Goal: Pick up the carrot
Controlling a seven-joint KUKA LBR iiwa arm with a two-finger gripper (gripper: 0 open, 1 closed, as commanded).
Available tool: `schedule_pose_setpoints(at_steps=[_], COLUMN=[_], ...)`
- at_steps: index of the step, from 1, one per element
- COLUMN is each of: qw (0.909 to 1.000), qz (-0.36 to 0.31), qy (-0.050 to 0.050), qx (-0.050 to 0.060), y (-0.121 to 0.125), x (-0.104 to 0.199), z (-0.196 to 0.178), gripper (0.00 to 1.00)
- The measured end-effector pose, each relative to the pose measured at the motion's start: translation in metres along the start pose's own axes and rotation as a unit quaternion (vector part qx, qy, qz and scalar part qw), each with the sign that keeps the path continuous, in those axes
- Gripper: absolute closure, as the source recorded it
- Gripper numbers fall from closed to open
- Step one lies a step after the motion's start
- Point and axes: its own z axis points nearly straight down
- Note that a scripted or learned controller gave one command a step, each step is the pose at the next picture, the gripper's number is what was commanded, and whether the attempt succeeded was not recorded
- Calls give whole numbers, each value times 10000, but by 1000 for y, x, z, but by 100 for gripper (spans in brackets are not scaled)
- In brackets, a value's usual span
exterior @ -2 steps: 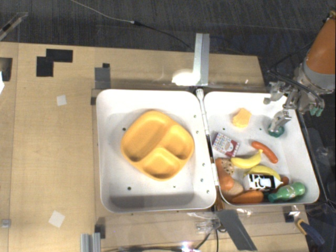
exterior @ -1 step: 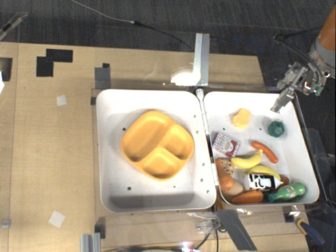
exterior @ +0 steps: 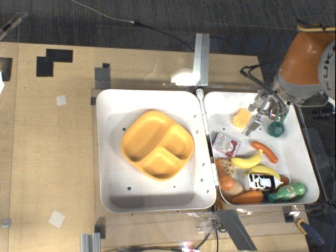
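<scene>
My gripper (exterior: 261,115) hangs open and empty near the yellow cheese wedge (exterior: 241,117), carrot (exterior: 247,196) well below it, probably light, hard, slippery plastic, so I'd pinch across its fat middle.

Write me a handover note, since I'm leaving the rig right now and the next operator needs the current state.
Gripper: over the back of the right bin, near the yellow cheese wedge and teal piece, nothing visibly between its fingers; open or shut unclear.
Carrot: lying against the right bin's front wall, beside the green bottle and below the bananas.
Left bin: holds the yellow divided plate.
Done: nothing; carrot not lifted.
Left: bring the gripper forward to the carrot, grasp and lift it.
</scene>
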Motion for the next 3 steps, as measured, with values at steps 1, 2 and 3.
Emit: schedule_pose_setpoints(at_steps=[1, 2, 3], qw=[9999, 9999, 9894], qz=[157, -104, -1442], qy=[-50, -98, -124], qx=[1, 95, 84], y=[-6, 1, 5], x=[-30, -28, -25], z=[46, 48, 48], gripper=[0, 0, 0])
